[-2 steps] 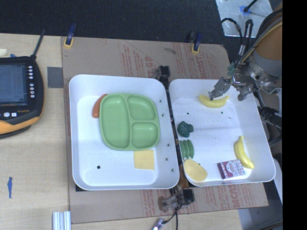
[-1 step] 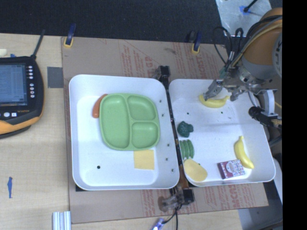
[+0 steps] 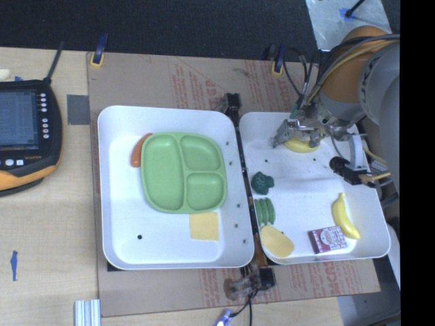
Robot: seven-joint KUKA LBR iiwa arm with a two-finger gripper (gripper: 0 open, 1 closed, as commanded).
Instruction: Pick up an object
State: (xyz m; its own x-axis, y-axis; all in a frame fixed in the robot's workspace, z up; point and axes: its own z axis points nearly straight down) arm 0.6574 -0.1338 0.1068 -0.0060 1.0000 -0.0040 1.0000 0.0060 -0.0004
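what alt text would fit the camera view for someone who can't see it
A grey robot arm reaches from the right, its pincer over a pale yellow item at the far end of the right white bin, which also holds a banana. The left bin holds a green divided plate.

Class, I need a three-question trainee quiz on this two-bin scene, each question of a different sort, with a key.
1. True or false: the green tray lies in the right bin.
2. Which item lies nearest the gripper? A) banana B) pale yellow piece C) red box
3. Fill in: the yellow square lies in the ____ bin.

Key
1. False; it lies in the left bin.
2. B; the gripper sits right over that piece at the right bin's far end.
3. Left, just below the tray.
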